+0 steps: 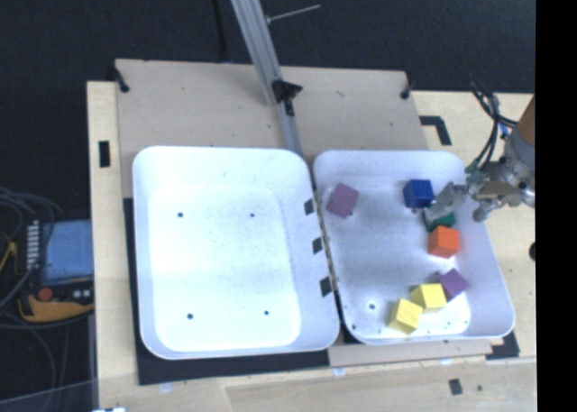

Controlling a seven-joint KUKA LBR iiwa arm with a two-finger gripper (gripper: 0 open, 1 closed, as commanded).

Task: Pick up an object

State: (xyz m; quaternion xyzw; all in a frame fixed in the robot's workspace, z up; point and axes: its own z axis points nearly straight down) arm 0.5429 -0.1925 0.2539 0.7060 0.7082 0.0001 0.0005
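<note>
Left bin: smooth white plastic, rounded corners. Right bin: small matte blocks, a pink cube lying apart, the rest clustered. End effector spread and holding nothing, over the rim beside the blue cube. Advise descending squarely across flat faces.

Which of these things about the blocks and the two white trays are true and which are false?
1. All the blocks lie in the right bin. True.
2. The blue block sits in the left bin. False: it is in the right bin, near the far side.
3. Two yellow blocks sit close together near the front of the right bin. True.
4. The orange block is stacked on the blue one. False: it lies apart, nearer the front.
5. The gripper hangs over the left bin. False: it is at the right bin's right side.
</note>
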